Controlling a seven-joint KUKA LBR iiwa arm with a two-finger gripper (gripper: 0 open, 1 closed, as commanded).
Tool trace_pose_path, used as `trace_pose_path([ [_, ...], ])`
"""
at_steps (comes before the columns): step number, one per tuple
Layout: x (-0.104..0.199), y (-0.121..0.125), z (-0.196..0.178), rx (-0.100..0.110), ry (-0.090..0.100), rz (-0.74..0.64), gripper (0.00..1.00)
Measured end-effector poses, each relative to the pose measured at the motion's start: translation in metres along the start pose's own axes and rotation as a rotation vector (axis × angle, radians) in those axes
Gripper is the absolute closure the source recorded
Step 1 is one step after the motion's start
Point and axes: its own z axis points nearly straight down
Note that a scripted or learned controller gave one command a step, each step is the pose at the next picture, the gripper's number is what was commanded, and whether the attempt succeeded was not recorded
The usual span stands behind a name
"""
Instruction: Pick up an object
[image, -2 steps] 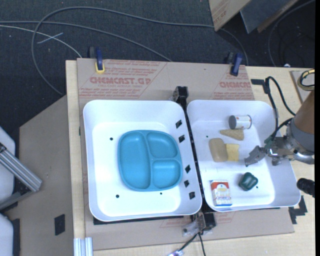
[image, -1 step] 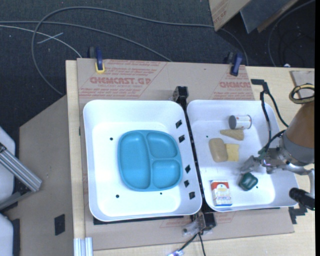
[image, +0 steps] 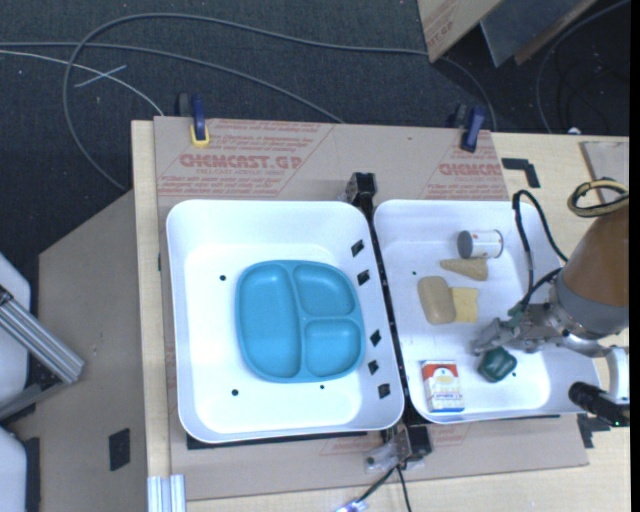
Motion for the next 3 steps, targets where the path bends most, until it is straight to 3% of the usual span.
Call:
trace_pose_path([
  [1,0.000,0.001,-0.012,-0.004,-0.001,0.000,1.00],
  [3,0.004,0.004,-0.121,-0.010,-0.005,-0.003,1.00],
])
